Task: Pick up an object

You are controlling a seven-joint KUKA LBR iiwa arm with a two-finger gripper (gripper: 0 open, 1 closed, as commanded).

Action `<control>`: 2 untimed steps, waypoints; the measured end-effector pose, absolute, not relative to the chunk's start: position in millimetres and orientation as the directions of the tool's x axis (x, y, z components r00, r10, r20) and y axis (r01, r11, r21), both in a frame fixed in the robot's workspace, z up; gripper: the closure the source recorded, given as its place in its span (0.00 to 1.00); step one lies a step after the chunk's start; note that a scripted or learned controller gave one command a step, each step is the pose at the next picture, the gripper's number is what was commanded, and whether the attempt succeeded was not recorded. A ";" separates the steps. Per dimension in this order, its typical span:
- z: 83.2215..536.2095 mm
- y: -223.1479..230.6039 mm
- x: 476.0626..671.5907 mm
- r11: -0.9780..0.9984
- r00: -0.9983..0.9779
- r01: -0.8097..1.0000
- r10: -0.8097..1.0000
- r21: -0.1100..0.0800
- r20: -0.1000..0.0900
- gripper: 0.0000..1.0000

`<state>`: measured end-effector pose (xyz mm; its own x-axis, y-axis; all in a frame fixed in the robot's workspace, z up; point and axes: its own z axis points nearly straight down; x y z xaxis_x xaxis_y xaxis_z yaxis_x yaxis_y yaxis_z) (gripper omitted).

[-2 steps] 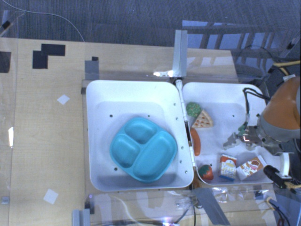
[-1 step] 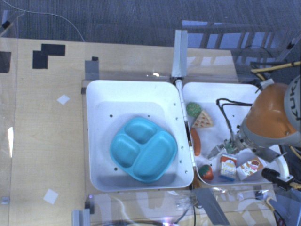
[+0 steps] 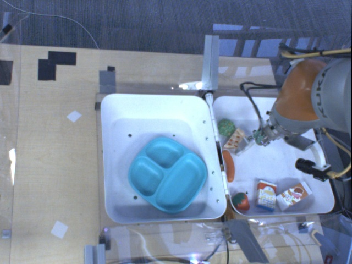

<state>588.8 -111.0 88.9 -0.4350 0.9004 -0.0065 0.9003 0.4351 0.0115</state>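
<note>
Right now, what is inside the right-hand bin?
The right bin holds a green broccoli-like piece, a small patterned box, an orange carrot-like item, a red-and-green piece and two small cartons. The arm covers its upper right corner.

Arm (image 3: 330, 92): matte grey casing, rounded, with a glossy orange band (image 3: 297, 95) just behind the wrist. Gripper (image 3: 263, 136) is small, silver-grey metal, blocky. Thin black cable (image 3: 252, 95) loops above and behind the gripper. Yellow cable (image 3: 313, 53) runs further behind, along the top of the arm. Black cylindrical fitting (image 3: 311, 167) sits below and behind the gripper, on a pale bracket.
</note>
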 end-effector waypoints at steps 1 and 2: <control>88.3 -97.2 669.6 0.328 -0.328 0.945 0.945 0.000 -0.001 0.00; 99.3 -96.0 671.2 0.335 -0.335 0.942 0.942 0.006 -0.005 1.00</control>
